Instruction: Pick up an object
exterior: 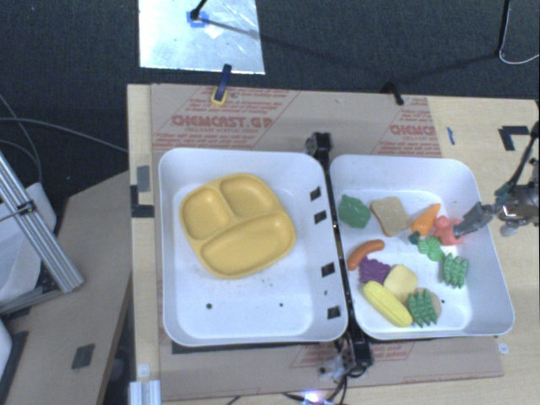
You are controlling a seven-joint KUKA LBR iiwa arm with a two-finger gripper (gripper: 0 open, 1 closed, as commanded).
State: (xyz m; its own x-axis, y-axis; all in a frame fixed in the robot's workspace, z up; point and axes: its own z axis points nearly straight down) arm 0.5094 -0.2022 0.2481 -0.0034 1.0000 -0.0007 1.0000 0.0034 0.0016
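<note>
The right bin [472,310] holds several toy foods: a green vegetable [354,212], a bread slice [391,215], an orange carrot [426,218], a pink-red piece [447,229], a sausage [365,252], purple grapes [374,270], a corn cob [386,303] and spiky green pieces [454,269]. My gripper [474,217] reaches in from the right edge, low over the right bin's far right side. Its tip sits just beside the pink-red piece. Nothing visibly hangs from it.
The left bin [194,310] carries a yellow divided plate [238,224]. A black hinge strip [333,251] runs between the bins. Cardboard [253,116] lies under both, and a metal frame [34,226] stands at the left.
</note>
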